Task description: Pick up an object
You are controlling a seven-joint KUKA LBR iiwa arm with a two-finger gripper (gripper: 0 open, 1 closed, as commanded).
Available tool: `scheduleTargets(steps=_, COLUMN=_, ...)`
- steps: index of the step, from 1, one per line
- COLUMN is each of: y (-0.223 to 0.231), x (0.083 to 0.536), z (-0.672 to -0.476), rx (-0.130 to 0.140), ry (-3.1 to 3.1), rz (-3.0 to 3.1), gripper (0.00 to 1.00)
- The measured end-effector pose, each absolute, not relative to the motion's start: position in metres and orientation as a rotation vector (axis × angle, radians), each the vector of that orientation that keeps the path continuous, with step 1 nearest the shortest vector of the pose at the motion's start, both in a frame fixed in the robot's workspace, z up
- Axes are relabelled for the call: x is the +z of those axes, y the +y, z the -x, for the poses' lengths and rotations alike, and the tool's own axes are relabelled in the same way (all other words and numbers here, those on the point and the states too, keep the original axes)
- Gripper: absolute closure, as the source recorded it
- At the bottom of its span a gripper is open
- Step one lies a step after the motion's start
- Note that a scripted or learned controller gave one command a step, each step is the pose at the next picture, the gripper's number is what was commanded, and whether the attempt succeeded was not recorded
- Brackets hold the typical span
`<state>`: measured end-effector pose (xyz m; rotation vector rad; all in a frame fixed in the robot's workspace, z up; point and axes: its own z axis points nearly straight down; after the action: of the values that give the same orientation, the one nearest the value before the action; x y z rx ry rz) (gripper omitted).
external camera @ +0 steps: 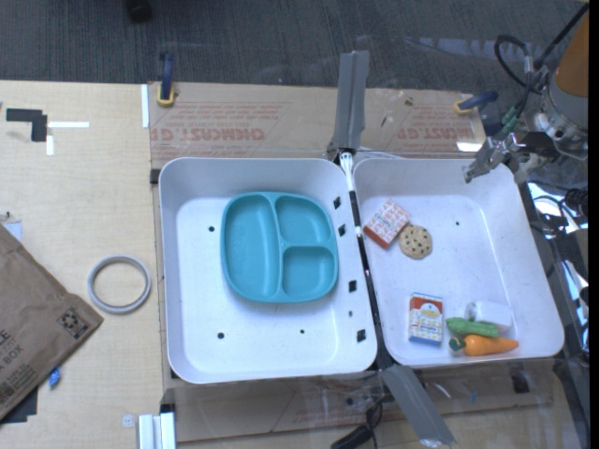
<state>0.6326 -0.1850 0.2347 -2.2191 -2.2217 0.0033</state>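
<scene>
The right bin (524, 241) holds a red-and-white packet (387, 224) and a round cookie (416, 241) near its back left. At its front lie a small yellow-and-red carton (426, 319), a green vegetable (473, 326), an orange carrot (489, 345) and a white item (493, 313). In the left bin (192, 279) lies a teal divided plate (279, 247). My gripper (484, 161) hangs at the back right corner of the right bin, above its rim, well away from every object. Nothing shows in it.
A roll of tape (119, 282) and a brown cardboard box (33, 321) lie on the bench left of the bins. Cables and the arm (562, 92) crowd the far right. A grey divider post (351, 101) stands behind the bins.
</scene>
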Motion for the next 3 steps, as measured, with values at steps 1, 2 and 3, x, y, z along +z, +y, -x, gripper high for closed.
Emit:
scheduleTargets(steps=1, y=-0.120, x=0.146, z=-0.634, rx=0.004, ry=-2.040, rz=2.386, gripper=0.00)
scheduleTargets(steps=2, y=-0.095, x=0.096, z=-0.602, rx=-0.005, ry=-2.353, rz=2.091, gripper=0.00)
scheduleTargets(steps=3, y=-0.094, x=0.106, z=-0.603, rx=-0.011, ry=-2.349, rz=2.095, gripper=1.00)
